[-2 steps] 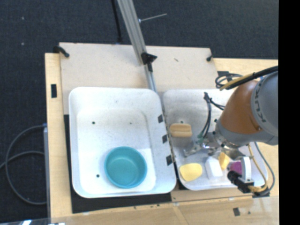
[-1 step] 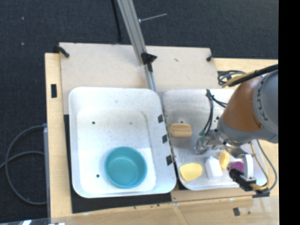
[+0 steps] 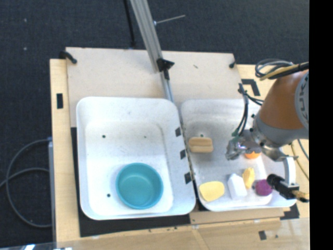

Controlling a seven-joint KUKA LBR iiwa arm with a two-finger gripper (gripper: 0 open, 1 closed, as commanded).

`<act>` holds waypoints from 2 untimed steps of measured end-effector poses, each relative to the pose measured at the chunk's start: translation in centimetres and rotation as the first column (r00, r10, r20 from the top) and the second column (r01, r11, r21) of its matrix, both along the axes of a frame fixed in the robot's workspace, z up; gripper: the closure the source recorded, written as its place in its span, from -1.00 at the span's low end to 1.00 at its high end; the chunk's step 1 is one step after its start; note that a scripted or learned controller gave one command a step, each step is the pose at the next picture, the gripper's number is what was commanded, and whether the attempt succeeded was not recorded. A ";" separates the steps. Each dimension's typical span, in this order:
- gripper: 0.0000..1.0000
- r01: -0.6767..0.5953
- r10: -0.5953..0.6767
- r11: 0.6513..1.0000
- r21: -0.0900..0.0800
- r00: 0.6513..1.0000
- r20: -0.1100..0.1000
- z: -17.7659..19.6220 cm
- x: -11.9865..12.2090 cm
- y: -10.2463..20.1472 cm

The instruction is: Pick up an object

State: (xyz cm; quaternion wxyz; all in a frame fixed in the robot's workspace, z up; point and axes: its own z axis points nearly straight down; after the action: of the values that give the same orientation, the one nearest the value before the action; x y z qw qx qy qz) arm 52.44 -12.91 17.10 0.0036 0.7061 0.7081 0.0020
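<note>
Camera view: tabletop [image 3: 130, 66] is pale matte board, set on dark speckled carpet [image 3: 31, 25]. Two shallow white bins side by side, smooth plastic with rounded corners and faint dark specks.

Left bin [image 3: 104, 119] holds one teal bowl [image 3: 139, 185], round, glossy, near its front edge.

Right bin [image 3: 213, 113] holds the pickable items:
- tan block [image 3: 200, 145], rounded rectangle, looks like wood or sponge, near the bin's left wall, apart from the rest
- yellow pad [image 3: 212, 190], soft rounded shape, front-left corner
- small white piece [image 3: 237, 186], blocky, just right of the yellow pad
- narrow yellow piece [image 3: 249, 177], upright-ish, beside the white one
- purple lump [image 3: 263, 187], round, at the front right
- orange bit [image 3: 252, 153], mostly covered by the wrist, shape unclear

Arm [image 3: 283, 105] comes in from the right; orange dome-shaped housing, glossy, cut off by the frame edge. Black cables [image 3: 270, 69] loop above it. Tool [image 3: 235, 149] is metallic grey, low over the right bin's right half, just beside the orange bit. Can't tell how far its fingers are apart or whether anything sits between them; too small and blurred.

A ribbed aluminium post [image 3: 148, 27] slants from the top down to the gap between the bins.
</note>
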 end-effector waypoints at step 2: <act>1.00 -0.001 0.001 1.000 0.000 1.000 -0.002 10.2 0.8 -0.3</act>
State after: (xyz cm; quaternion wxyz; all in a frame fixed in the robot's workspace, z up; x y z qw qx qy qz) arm 53.25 -13.22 27.34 0.0029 0.7057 0.7085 0.0014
